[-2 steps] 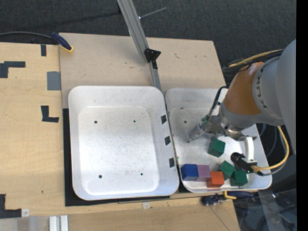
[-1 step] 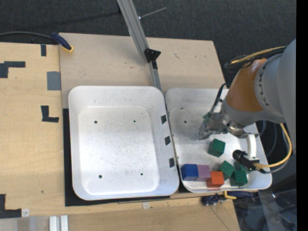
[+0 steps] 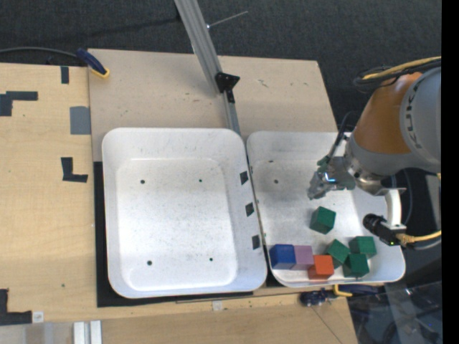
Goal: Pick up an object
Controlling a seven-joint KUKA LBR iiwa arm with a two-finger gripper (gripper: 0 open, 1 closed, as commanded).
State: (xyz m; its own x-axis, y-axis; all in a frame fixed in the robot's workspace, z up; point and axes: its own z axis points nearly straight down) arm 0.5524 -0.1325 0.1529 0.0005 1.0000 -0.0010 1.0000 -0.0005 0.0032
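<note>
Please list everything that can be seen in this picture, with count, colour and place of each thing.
bins: 2, white, side by side on the bench.
green blocks: 4, right bin; one alone near the middle, three at the near right corner.
blue block: 1, right bin, near left corner.
purple block: 1, pale purple, beside the blue block.
orange block: 1, right bin, near edge, between the purple block and the green ones.
pole: 1, grey metal, slanting from the top down to between the bins.
clamp: 1, blue and yellow, bench's far left corner.
arm: 1, grey with orange band, from the right.
gripper: 1, above the right bin, just above the lone green block.
</note>
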